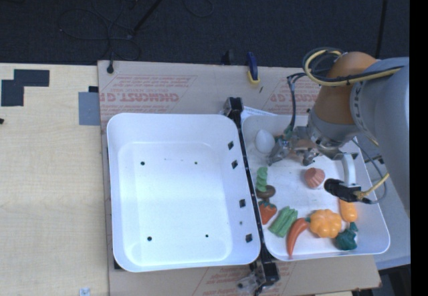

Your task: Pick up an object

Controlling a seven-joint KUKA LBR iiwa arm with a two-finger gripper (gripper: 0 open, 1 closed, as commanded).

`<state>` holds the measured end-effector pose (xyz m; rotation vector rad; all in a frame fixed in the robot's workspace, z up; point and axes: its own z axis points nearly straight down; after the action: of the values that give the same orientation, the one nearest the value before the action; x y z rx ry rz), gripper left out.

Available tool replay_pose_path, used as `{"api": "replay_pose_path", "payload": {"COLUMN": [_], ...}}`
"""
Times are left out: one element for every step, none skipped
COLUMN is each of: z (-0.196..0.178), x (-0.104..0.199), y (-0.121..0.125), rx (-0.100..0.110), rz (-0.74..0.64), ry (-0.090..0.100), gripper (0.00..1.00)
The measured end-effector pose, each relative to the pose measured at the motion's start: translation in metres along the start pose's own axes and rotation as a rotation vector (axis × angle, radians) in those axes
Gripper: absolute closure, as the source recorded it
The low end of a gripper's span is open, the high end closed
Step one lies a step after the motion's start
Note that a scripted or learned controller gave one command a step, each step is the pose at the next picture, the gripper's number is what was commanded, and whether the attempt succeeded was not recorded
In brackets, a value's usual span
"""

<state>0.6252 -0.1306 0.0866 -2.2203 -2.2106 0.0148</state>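
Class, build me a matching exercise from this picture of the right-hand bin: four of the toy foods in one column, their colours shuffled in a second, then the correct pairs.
Column 1:
1. egg
2. pumpkin
3. broccoli
4. chilli pepper

Column 2:
A. dark green
B. white
C. red-orange
D. yellow-orange

Pairs: 1-B, 2-D, 3-A, 4-C

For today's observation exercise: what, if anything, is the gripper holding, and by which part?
It cannot be told: the gripper hangs low in the right bin beside the white egg, with nothing visible between its fingers.
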Motion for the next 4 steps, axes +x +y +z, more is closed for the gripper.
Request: {"api": "replay_pose_path", "payload": {"z": [0.000,0.000,0.000,-0.010], "x": [-0.019,-0.055,0.028,0.024], "y": [-0.041,0.017,0.018,0.017], "rx": [-0.007,0.000,-0.004,-0.005], "rz": [-0.003,-0.009,-0.009,-0.006], "ry": [0.001,0.002,0.006,0.002], "gripper": [0.00,0.00,0.00,1.00]}}
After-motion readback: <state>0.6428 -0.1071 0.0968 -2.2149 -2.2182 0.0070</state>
